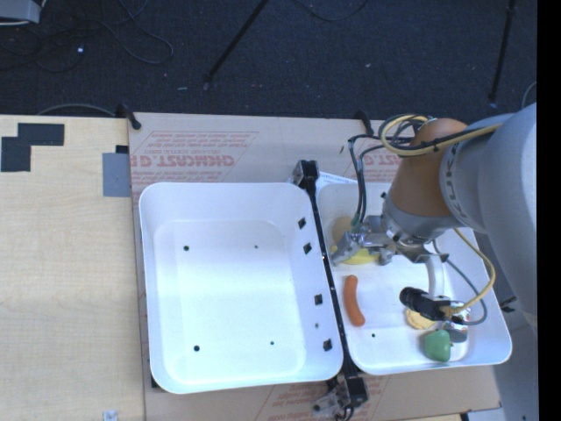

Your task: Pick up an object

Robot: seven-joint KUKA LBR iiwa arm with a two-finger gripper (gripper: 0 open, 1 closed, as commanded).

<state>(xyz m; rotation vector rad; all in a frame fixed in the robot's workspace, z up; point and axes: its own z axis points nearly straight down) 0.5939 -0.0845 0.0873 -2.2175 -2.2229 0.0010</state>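
End effector point(361, 246) is positioned low over the back left area of the right bin point(386, 345), close to the divide between the 2 bins. Its state, open or closed, cannot be told from this view, because the wrist and cabling cover it from above. No item is visibly held. 1 yellow piece point(344, 254) lies directly beneath and just beside the end effector, near the bin's left wall; whether the 2 touch cannot be told. 1 orange stick point(353, 300) lies on the bin floor in front of the yellow piece, lengthwise along the left wall and apart from the end effector. 1 green lump point(437, 346) sits in the front right corner of the same bin, with a second yellow piece point(418, 321) just behind it. The grey arm point(500, 200), with its orange band point(425, 182), enters from the right. The left bin point(228, 288) stands edge to edge with the right bin. Both bins rest on a cardboard sheet point(202, 152) laid on the wooden surface point(61, 261).
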